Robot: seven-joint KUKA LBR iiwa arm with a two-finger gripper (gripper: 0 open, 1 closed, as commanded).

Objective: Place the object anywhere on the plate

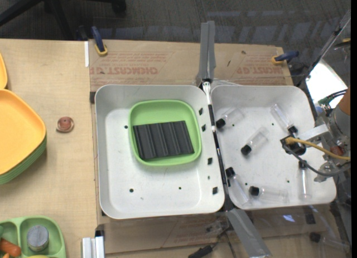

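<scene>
A square green plate [165, 108] sits in the left white bin [111, 156], toward its back. A black ridged rectangular object [165, 139] lies flat on the plate and covers most of its middle. My gripper [325, 159] hangs over the right edge of the right bin [262, 98], far from the plate, and nothing shows in its grasp. In the right bin lie several clear plastic vials with black caps, one near the middle [252, 142] and another at the front [262, 193].
A stack of yellow plates [17, 134] and a small reddish disc [65, 123] lie on the bench to the left of the bins. A green tray [30, 234] holding small items is at the front left corner. Clamps [99, 44] hold cardboard behind the bins.
</scene>
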